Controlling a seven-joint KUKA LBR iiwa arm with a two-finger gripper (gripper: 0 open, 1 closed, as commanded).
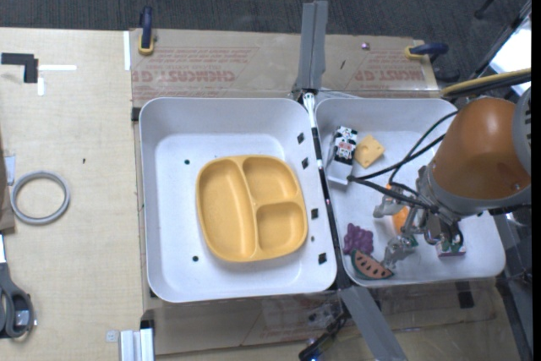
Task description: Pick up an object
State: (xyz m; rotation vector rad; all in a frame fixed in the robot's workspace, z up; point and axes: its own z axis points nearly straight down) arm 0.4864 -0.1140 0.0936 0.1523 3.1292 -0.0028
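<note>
My gripper [420, 239] hangs low over the right bin [482, 266], near its front. Under the arm's orange band [482, 152] the wrist covers part of the bin floor. A small orange object [400, 221] peeks out just left of the gripper, partly hidden by it. A watermelon slice [371, 266] lies at the bin's front left, with purple grapes [358, 238] right behind it. Farther back sit a yellow cheese wedge [369, 151] and a black-and-white carton [343, 146]. I see nothing held in the gripper.
The left bin [169, 182] holds a yellow divided plate [252, 207]. Cables [397, 169] run from the wrist across the right bin. On the bench to the left lie a grey ring [38, 197] and scissors [15, 310].
</note>
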